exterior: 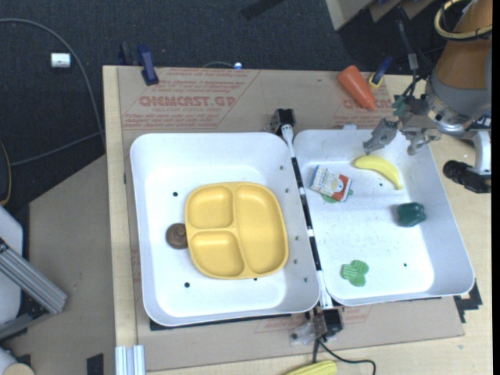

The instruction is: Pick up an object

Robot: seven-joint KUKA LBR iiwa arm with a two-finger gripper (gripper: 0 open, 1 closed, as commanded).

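The right bin (437, 268) holds a yellow banana (379, 169), a small white carton with red and green print (330, 183), a dark green lump (409, 213) and a bright green piece (355, 273). My gripper (396, 133) hangs over the bin's far edge, just above and behind the banana. Its two fingers are spread apart with nothing between them. The orange-banded arm comes in from the upper right.
The left bin (156, 287) carries a yellow divided plate (234, 230) with a brown round piece (177, 235) at its left side. An orange carrot-like object (358, 88) lies on the bench behind the right bin. Blue clamps stand at the bench's far edge.
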